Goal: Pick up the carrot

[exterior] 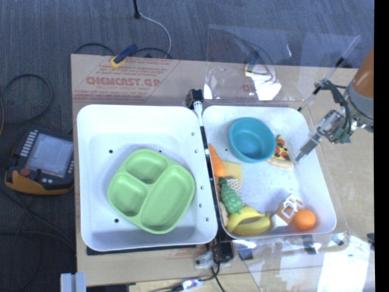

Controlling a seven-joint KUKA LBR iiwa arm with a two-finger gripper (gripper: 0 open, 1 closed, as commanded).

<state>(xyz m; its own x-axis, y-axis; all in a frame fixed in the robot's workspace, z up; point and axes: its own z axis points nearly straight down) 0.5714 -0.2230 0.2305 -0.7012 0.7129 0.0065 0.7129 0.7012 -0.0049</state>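
The carrot (pixel 216 161) is a short orange cone lying along the left wall of the right bin (pixel 316 181), its tip pointing to the far side. My gripper (pixel 302 153) hangs over the right bin's right side, pointing down and to the left, just right of a pizza slice (pixel 281 149). It is well apart from the carrot, with the blue bowl (pixel 251 139) in between. Nothing shows in its grasp.
Near the carrot lie a yellow wedge (pixel 234 171), a green bumpy vegetable (pixel 230 193) and a banana (pixel 249 222). An orange (pixel 304 219) and a small white-orange box (pixel 290 207) sit at the near right corner. The left bin (pixel 91 139) holds a green divided plate (pixel 152 190).
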